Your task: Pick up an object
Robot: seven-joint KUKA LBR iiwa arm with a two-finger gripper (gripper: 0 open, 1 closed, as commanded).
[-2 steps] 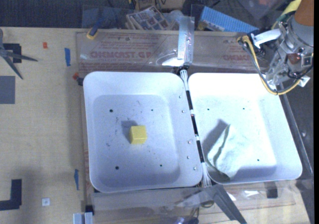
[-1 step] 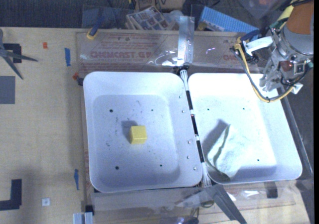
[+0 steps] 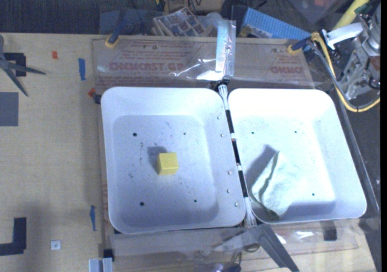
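The pincer (image 3: 358,66) sits at about two o'clock in the camera view, a grey and white metal assembly with a yellow cable looped round it. It is outside both bins, past the far right corner of the right bin (image 3: 314,99), and whether it is released or clenched cannot be told at this size. Nothing is seen in its grasp. There are two bins, one block and one cloth. The single yellow block (image 3: 168,163) lies in the left bin (image 3: 121,103), close to the middle of its floor and a little toward six o'clock. It looks nearly square from above, so no long axis can be made out; its sides run roughly along the bin walls. It stands well apart from all four walls, with bare floor on every side. The single white cloth (image 3: 277,184) lies crumpled in the right bin, at about seven o'clock on its floor. Its long axis runs from twelve to six o'clock, leaning slightly toward seven at the near end. That near end reaches the front wall beside the left corner, and its left side lies near the wall shared with the left bin. The floor from twelve round to four o'clock is bare.
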